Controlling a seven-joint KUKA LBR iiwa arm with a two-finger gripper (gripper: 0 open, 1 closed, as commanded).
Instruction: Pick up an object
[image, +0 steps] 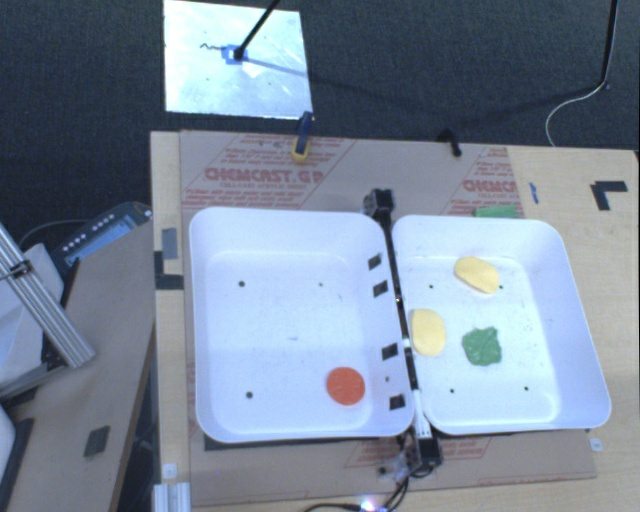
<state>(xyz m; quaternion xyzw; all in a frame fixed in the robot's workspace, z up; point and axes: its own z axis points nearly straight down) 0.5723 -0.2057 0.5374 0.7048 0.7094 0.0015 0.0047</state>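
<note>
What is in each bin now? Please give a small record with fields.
left bin: one orange disc, near the front right corner
right bin: three things
yellow piece, back: oval, lies apart from the others
yellow piece, left: close to the divide between the bins
green piece: beside the left yellow piece, not touching it

The left bin (250, 260) is mostly open floor — one orange disc (346, 386) near its front right corner — while the right bin (540, 400) carries two yellow pieces (477, 274) (428, 331) and a green one (482, 346), well apart.
</note>
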